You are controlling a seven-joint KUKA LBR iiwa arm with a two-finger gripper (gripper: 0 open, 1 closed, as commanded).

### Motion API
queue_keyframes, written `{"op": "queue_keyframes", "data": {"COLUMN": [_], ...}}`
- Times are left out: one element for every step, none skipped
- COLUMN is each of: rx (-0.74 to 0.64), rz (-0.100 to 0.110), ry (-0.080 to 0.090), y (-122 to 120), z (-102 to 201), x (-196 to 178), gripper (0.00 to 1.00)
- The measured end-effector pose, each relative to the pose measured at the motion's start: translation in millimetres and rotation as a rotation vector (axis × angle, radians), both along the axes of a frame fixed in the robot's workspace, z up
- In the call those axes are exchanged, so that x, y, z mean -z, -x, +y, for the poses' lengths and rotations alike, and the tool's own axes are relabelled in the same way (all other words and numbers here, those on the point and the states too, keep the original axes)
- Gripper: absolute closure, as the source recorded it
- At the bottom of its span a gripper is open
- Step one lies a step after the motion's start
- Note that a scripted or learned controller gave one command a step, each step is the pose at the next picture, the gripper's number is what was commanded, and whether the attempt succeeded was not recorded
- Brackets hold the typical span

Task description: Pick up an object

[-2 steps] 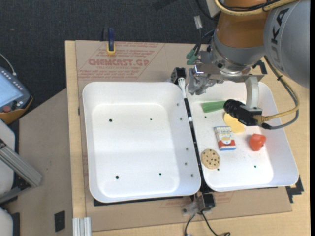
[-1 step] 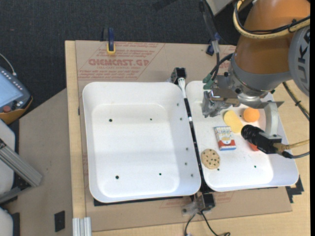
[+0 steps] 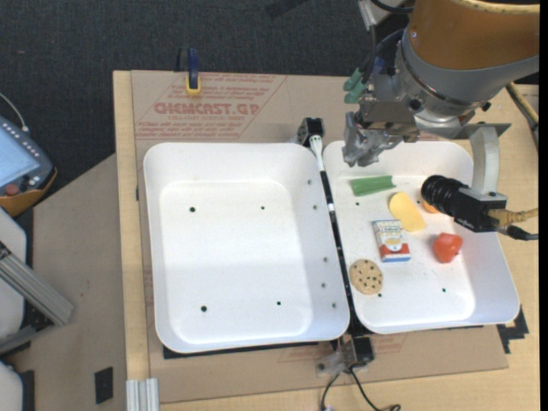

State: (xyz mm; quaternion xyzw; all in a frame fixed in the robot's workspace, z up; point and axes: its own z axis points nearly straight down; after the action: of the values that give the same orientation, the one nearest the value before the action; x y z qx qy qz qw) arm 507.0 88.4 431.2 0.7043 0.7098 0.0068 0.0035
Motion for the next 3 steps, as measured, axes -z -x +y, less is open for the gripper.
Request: {"op": "queue_keyframes", "data": {"rx": [0.013, 0.003, 0.006], "rz": [0.023, -0.006, 0.032], "ry": [0.006, -0.001, 0.009], "y": [29.4, 27.2, 29.6], "z": [-40.2, 2.7, 42.4], "x": [56.5, -113.2, 78.5], "gripper": [1.0, 1.0, 1.0]}}
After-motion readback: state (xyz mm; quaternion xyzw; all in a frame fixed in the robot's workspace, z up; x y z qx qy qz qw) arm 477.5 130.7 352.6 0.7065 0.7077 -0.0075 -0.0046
